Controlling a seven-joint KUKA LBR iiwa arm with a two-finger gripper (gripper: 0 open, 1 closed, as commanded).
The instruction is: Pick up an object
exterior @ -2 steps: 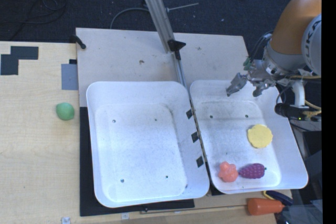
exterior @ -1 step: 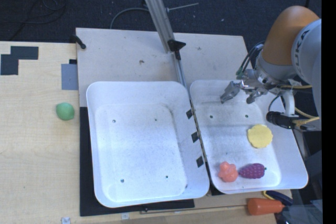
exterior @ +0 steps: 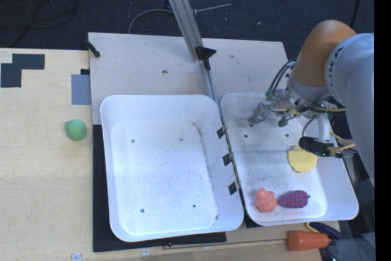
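Dark carpet and cables surround your desk (exterior: 146, 64). Your pincer (exterior: 267, 115) hangs splayed and released, grasping nothing, above the bare upper part of the right shallow white bin (exterior: 342, 208). Nearest is the flat yellow disc-like object (exterior: 302, 160); the orange lumpy toy (exterior: 265, 200) and purple grape-cluster toy (exterior: 294, 198) lie farther, touching. Centre over one piece before you descend.

Three objects (exterior: 293, 198) in right bin (exterior: 256, 156)

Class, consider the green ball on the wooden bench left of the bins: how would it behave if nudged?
The green ball looks round, so it would probably roll. It lies on the flat bench with no wall beside it, so it may travel far.
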